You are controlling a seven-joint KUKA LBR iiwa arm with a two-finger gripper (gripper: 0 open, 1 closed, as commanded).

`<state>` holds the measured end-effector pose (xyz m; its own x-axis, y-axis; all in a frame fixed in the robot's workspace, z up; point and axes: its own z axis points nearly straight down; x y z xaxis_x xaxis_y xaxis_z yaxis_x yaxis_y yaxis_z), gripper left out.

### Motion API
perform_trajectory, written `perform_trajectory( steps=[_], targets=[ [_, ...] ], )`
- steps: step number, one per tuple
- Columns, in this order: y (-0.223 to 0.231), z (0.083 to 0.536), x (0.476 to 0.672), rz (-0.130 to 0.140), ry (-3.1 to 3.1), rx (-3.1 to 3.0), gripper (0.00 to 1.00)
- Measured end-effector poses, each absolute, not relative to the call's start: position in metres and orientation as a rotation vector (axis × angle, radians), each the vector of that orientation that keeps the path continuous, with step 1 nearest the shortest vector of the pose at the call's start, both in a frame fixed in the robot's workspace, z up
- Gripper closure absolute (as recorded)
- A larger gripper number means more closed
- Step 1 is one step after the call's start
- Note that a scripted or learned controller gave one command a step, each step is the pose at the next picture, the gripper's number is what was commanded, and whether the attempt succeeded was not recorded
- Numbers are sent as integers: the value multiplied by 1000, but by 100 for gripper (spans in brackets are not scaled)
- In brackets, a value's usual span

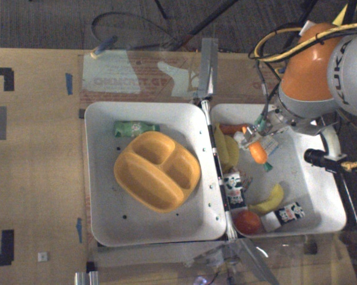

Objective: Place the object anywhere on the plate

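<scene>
Carrot-like orange object (258, 153) sits in the right bin (321, 218), just under the gripper (255, 140), which hangs over the bin's upper left part; whether the piece is actually between the fingers, or whether they stand apart or together, I cannot tell from this slanted view. Close around it lie a yellow banana (228, 149) to the left, a small milk carton (233, 189) below, a second banana (268, 200), a red tomato (247, 221) and another carton (290, 213). The yellow plate (157, 171), with three compartments, rests in the left bin (101, 177), a green packet (135, 127) just above it. The step in hand looks like the pick. Next calls for a lift clear of the bin wall, then travel left over the divider to the plate.
</scene>
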<state>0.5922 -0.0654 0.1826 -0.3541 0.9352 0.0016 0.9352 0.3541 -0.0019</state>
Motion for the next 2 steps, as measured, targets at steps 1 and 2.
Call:
perform_trajectory(
  steps=[1,2],
  targets=[
    [-65,183,592,1,-2583,-1784,0],
    [-25,265,654,0,-2678,-1645,0]
  ],
)
